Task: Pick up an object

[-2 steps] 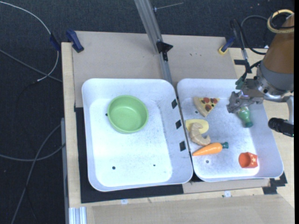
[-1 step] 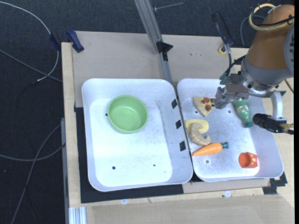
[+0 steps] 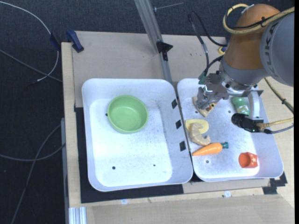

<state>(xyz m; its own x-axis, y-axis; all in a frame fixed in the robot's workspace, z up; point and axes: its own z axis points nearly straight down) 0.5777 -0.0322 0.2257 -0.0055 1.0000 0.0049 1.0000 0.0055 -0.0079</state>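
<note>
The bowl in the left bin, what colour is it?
Light green; the bowl shows in the camera view.

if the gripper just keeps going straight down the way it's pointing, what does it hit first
Probably the small tan object that sits right under the gripper near the back of the right bin. Depth is hard to judge from this slanted view, so it may already be touching it. The banana piece lies nearer the camera.
</note>
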